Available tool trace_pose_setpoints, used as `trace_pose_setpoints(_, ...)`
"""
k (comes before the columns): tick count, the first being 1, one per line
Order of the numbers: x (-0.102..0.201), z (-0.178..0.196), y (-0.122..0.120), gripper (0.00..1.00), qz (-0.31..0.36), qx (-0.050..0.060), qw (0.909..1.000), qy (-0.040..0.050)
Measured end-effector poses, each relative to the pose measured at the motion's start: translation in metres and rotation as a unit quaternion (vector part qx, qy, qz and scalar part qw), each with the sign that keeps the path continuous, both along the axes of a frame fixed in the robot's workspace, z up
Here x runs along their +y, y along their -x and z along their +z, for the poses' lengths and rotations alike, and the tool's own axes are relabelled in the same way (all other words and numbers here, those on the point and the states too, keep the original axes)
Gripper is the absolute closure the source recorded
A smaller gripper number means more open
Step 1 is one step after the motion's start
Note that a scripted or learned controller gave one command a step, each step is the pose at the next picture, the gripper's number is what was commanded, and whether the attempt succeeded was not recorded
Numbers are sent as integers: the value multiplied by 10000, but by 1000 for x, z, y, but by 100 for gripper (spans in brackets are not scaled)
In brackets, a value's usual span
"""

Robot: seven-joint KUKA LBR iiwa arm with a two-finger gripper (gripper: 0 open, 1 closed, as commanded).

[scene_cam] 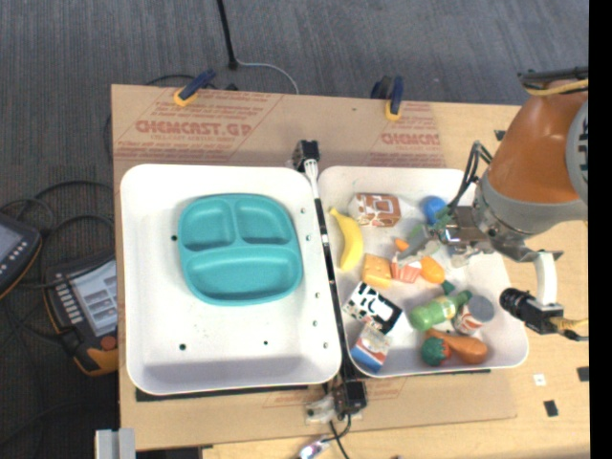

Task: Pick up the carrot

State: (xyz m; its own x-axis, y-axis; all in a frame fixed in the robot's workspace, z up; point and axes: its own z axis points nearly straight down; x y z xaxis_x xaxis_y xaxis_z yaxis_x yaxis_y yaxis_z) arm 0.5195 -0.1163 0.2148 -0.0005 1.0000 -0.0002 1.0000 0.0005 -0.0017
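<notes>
— Found the carrot?

— Spotted low in the right bin, toward the lower right of the frame. Lay flat, wedged against a green bottle just above it. Looked loosely heaped with the other toys, so hemmed in on the upper side and freer toward the bin's lower rim.

— And the gripper?

— Hung higher in the frame, at the middle right of that same bin, just below a blue piece. Stood well apart from the carrot. Reached in from the right, hence the wrist looming over the bin's right rim.

— Open or closed?

— Could not tell; masked by the wrist's own bulk from this slant.

— Anything in the way?

— Bottle and a banana farther left. Judged the bottle the likelier nuisance, being in touch with the target.

— Left bin?

— Held a teal tray, kept clear of the clutter. Took no part in the pick, by my reading.

— Progress?

— Judged early: approach not yet made.
</notes>
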Motion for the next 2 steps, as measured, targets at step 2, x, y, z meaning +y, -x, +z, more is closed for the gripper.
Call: trace_pose_setpoints(2, 15, -125, -85, 0, 3, -36, 10000, 8)
